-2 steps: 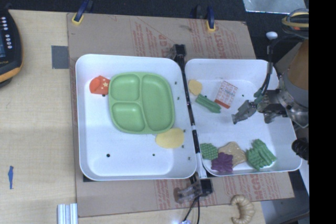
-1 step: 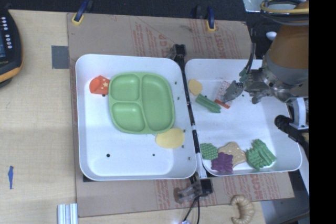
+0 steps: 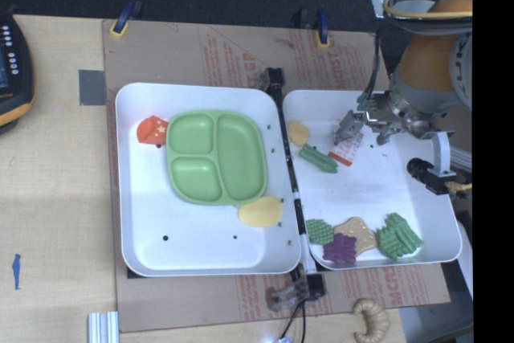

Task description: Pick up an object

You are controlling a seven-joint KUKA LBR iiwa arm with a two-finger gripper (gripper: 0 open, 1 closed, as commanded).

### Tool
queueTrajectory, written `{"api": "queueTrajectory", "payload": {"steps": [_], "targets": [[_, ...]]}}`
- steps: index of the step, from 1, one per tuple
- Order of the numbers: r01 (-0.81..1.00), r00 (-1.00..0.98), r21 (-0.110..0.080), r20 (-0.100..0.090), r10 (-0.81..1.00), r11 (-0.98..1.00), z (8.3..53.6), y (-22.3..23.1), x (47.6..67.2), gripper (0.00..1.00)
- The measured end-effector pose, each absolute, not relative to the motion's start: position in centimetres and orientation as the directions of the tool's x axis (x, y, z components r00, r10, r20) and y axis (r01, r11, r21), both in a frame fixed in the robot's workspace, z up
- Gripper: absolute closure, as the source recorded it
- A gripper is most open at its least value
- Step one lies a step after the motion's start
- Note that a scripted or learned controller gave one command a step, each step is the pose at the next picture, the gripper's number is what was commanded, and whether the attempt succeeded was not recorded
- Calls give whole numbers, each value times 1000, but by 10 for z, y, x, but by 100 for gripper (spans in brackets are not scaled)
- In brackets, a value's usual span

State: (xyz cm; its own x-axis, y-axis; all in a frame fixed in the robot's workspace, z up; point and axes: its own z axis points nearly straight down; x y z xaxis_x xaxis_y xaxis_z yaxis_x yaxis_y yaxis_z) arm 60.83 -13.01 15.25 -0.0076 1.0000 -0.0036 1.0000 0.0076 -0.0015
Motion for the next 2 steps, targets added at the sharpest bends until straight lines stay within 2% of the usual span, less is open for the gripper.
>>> {"api": "queueTrajectory", "payload": {"steps": [1, 2], "targets": [[1000, -6, -8, 0, 1000, 6, 106, -117, 598, 0], [1000, -6, -5, -1, 1000, 6, 119, -119, 599, 100]]}}
